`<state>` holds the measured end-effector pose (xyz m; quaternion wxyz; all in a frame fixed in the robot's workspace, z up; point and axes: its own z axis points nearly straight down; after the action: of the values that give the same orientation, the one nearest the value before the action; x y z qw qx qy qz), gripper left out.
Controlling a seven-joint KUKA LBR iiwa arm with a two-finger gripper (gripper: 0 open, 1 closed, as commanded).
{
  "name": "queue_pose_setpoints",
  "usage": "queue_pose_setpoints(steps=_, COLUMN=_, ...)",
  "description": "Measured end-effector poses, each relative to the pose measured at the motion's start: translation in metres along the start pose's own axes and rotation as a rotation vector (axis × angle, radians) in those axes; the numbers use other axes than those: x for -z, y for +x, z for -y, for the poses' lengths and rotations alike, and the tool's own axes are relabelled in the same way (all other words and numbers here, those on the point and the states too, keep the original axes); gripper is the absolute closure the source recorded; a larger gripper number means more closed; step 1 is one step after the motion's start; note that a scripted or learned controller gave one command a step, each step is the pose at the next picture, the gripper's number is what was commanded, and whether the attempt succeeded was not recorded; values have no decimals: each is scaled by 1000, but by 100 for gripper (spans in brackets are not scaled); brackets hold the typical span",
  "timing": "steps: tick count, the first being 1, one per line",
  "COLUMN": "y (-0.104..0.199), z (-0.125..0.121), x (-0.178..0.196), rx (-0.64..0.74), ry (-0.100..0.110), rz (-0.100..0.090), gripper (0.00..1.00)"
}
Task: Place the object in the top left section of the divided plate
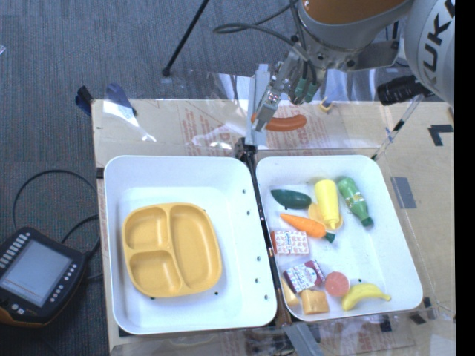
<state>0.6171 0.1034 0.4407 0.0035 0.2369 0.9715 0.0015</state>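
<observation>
Yellow divided plate [216, 262] sits in the left white bin [113, 199], well nearer the camera than the gripper [260, 119] and off to its view-left, with bare bin floor all round it and its top left section [145, 228] unfilled. Right white bin [395, 215], just below the gripper, holds toy foods. Furthest back, the grey arm [349, 6] slants down from the upper right over the cardboard behind the bins, the gripper pinching the sausage [288, 122] by its view-left end above the bins' shared far corner, grey carpet beyond.
</observation>
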Motion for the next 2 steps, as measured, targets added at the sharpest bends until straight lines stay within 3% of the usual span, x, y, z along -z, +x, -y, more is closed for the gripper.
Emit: queue_pose_setpoints(steps=2, y=-1, z=-3, x=15, rx=5, ry=2, rz=-3, gripper=100)
